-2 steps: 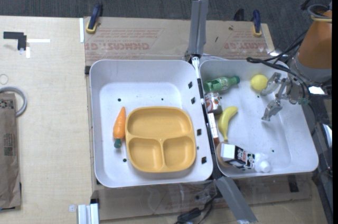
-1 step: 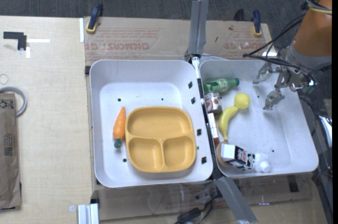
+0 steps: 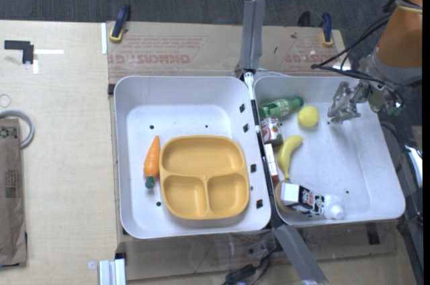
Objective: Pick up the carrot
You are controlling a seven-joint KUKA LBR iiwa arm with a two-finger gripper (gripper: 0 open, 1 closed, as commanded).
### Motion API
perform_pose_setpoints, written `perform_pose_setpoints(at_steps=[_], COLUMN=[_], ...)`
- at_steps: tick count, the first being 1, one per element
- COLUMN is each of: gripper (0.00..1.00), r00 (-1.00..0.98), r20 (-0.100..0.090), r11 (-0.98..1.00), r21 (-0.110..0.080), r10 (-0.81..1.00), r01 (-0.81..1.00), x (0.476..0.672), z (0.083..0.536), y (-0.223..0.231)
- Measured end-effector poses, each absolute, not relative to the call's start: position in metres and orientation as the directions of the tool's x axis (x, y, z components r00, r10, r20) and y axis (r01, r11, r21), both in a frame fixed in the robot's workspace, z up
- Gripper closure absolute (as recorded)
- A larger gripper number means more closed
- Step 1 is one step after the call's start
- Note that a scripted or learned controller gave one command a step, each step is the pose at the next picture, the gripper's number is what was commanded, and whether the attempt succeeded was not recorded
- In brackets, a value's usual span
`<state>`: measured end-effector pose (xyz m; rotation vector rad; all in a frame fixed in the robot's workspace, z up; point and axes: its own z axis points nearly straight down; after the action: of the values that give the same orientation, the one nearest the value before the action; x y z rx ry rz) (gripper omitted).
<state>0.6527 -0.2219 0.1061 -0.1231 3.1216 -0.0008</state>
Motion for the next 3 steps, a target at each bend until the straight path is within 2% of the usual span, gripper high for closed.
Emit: perform_pose_setpoints(at_steps=[1, 2, 3], gripper=[1.0, 1.0, 1.0], r00=[-0.999, -0.995, -1.0], r20=[-0.008, -0.005, -0.006], r11=[0.999, 0.995, 1.0], r21=[0.0, 0.0, 0.0], r10=[-0.047, -0.096, -0.031], r01=[-0.047, -0.096, -0.031], x=[0.661, 0.66, 0.66], z=[0.247, 0.245, 0.24], y=[-0.205, -0.197, -0.207])
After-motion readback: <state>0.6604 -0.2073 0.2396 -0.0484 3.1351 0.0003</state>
